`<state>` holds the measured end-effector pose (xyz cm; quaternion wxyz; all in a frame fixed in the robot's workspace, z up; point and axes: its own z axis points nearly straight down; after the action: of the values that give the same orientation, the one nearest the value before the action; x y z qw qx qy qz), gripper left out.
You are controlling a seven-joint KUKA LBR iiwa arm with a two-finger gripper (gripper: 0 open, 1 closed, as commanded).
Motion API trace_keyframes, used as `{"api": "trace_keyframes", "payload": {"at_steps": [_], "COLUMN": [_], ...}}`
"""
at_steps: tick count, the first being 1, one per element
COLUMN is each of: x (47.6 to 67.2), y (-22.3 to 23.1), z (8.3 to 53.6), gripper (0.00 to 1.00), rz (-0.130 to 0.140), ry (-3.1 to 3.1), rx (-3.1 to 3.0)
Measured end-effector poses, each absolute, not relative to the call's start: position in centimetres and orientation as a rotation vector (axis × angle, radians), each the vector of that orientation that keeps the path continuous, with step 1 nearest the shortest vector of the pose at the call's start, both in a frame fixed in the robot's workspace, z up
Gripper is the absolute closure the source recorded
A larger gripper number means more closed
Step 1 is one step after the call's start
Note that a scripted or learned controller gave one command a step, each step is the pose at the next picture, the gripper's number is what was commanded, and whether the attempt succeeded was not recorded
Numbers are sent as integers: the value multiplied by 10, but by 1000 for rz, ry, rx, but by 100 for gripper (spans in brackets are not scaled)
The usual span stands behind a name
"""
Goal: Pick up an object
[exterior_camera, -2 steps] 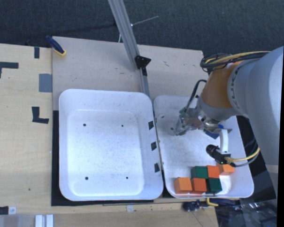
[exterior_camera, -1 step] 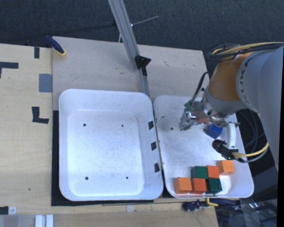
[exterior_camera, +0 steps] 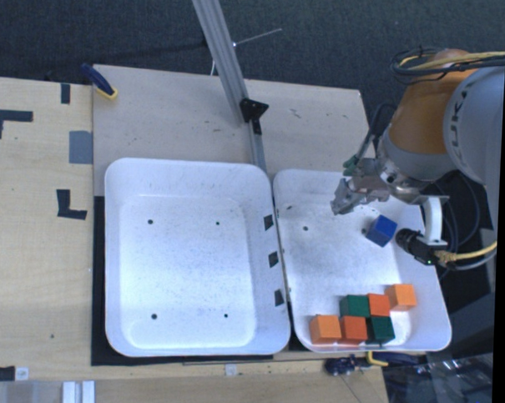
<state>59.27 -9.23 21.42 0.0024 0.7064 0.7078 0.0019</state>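
Legible text, labels, brands, numbers, signs: none found. Dark tape marks (exterior_camera: 14,121) on the counter (exterior_camera: 34,229) near its left edge form plain shapes, not letters. The white bins (exterior_camera: 187,173) carry only small dark dots and speckles, no print. Coloured blocks (exterior_camera: 360,318) near the right bin's front edge show bare faces. The blue block (exterior_camera: 381,230) is unmarked. The arm's grey and orange housing (exterior_camera: 432,112) shows no readable maker's name at this resolution.
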Motion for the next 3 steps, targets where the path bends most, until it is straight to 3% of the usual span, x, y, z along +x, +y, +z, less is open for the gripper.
{"api": "trace_keyframes", "payload": {"at_steps": [1,2,3], "x": [594,573,573], "y": [-92,-37,14], "z": [242,238,231], "gripper": [100,100,100], "rz": [3,-2,-2], "ry": [2222,2230,2231], "rx": [2218,2217,2216]}}
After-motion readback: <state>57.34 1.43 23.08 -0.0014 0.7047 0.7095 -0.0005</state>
